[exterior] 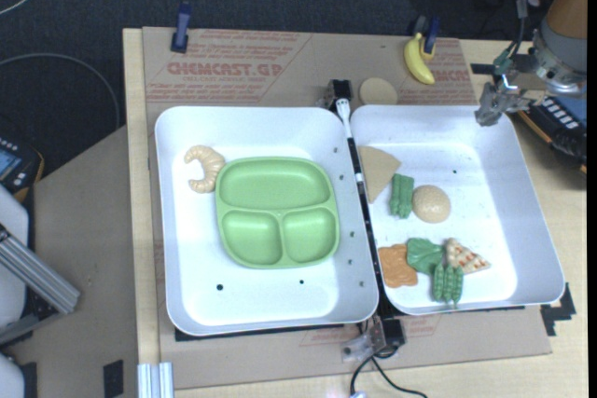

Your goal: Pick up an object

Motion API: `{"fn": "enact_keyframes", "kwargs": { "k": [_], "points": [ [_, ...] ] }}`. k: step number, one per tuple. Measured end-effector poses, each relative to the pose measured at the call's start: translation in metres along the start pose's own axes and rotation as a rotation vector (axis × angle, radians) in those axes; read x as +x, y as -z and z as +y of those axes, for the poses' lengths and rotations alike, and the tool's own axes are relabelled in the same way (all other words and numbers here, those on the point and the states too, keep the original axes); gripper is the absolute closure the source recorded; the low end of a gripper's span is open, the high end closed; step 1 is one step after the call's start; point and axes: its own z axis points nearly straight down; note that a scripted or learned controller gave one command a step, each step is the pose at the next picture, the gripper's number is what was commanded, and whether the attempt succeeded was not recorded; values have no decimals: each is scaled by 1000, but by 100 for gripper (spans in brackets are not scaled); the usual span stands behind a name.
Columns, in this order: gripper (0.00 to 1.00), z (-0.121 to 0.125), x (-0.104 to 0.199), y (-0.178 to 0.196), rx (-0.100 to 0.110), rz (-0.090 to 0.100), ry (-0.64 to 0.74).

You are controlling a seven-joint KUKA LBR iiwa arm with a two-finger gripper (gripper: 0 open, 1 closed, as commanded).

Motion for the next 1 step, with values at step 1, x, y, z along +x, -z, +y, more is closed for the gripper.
{"fn": "enact_keyframes", "kwargs": {
  "k": [1],
  "points": [
    [100,11,54,205,-39,-11,5]
  ]
}}
